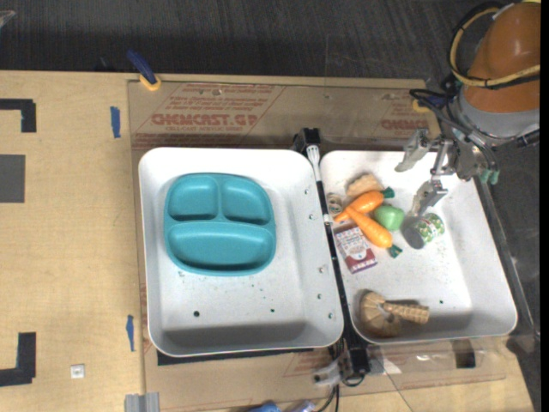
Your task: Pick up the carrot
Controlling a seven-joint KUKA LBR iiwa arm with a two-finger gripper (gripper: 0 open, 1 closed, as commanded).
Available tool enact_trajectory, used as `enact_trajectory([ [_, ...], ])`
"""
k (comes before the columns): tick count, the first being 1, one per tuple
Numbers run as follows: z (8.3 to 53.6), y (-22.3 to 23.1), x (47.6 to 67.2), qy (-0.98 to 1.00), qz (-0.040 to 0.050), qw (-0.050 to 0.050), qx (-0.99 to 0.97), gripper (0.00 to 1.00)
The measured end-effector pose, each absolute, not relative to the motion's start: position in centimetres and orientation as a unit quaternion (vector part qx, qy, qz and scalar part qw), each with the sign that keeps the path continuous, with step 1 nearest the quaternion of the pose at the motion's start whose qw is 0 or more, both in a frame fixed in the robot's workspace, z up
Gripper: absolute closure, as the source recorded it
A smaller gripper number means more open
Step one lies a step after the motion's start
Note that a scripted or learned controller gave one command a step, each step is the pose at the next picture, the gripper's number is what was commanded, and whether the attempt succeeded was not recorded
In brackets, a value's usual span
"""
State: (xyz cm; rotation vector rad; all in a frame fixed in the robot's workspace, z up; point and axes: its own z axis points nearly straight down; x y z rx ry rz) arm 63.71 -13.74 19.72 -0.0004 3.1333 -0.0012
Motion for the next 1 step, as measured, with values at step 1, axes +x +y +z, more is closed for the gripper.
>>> enact_trajectory([
  [1, 11.35, -11.09, 62.93, 0.999, -0.0034, 0.016, -0.028, 0.0],
])
